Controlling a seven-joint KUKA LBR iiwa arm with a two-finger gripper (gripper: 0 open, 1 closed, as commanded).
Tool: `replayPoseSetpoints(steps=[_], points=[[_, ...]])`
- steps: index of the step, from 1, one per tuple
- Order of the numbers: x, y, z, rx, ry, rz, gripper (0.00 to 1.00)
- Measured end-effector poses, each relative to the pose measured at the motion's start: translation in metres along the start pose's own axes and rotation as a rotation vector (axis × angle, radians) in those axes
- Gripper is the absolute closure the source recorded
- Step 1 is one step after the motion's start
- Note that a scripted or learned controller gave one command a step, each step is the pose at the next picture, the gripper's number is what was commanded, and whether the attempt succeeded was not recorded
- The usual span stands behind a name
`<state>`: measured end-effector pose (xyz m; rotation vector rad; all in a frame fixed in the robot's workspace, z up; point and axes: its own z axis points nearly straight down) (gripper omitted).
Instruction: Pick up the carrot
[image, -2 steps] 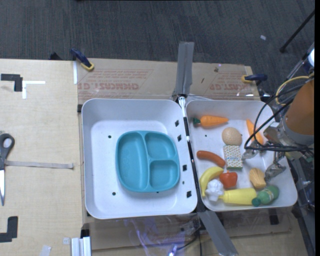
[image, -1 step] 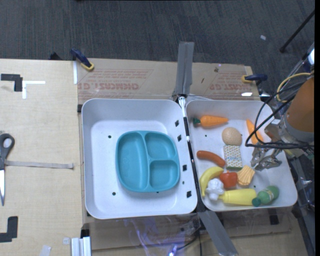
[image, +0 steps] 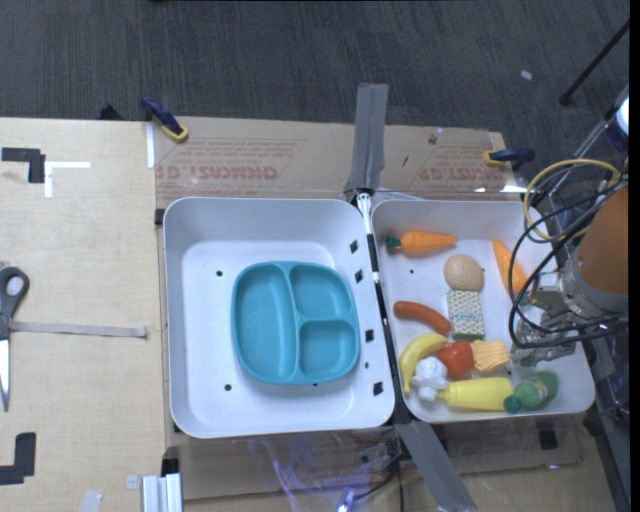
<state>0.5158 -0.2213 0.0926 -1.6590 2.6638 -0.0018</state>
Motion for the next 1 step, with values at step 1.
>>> replayPoseSetpoints(steps=[1], points=[[-0.0365,0.0178,-0.1155,0.003,-0.002,0.075,1.0]])
